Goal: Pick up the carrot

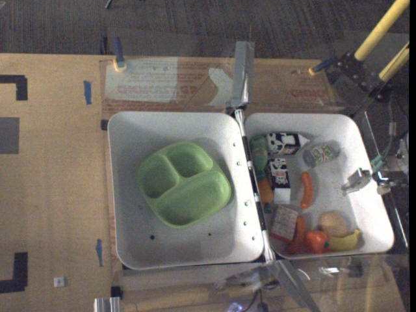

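Located near the middle of the right bin (354, 130): carrot (306, 189), orange, lying flat with its long axis running roughly top to bottom in the camera view. Flanked on the left by a cow-patterned carton (279, 173), close but not clearly touching. Positioned to the right of the carrot, near the bin's right wall: gripper (359, 179), well apart from the carrot, with nothing visibly held. Open or closed state: cannot tell from this view. Grouped along the bin's near edge: banana (345, 241), red pepper (315, 240) and a red packet (284, 221). Seated in the left bin (130, 135): green divided plate (184, 184).
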Motion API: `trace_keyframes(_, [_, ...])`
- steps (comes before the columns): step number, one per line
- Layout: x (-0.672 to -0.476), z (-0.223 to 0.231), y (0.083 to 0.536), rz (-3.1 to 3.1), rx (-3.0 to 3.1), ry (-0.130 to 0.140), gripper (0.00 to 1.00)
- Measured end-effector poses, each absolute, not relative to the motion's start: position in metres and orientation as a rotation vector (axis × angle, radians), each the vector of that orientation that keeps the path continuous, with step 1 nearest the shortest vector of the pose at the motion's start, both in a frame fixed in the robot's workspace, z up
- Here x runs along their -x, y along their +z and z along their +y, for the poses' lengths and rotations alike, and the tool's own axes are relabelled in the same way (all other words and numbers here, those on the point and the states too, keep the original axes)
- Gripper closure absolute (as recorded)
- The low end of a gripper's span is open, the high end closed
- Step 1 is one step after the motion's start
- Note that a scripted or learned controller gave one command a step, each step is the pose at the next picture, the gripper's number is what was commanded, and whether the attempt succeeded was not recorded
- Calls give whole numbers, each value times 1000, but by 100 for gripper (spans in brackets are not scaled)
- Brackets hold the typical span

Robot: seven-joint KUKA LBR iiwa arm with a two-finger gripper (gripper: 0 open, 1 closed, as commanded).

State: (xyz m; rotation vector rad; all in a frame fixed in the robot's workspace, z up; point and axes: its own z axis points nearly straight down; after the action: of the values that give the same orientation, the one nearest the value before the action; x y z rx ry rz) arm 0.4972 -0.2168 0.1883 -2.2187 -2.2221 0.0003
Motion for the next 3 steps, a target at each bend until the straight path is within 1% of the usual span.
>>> trace_keyframes(1, [-497,-217,188,-2222,2219,0,0])
trace_keyframes(2, [-509,-216,102,-2272,2151,-8,0])
trace_keyframes(3, [-480,-224,225,-2329,2111,0,0])
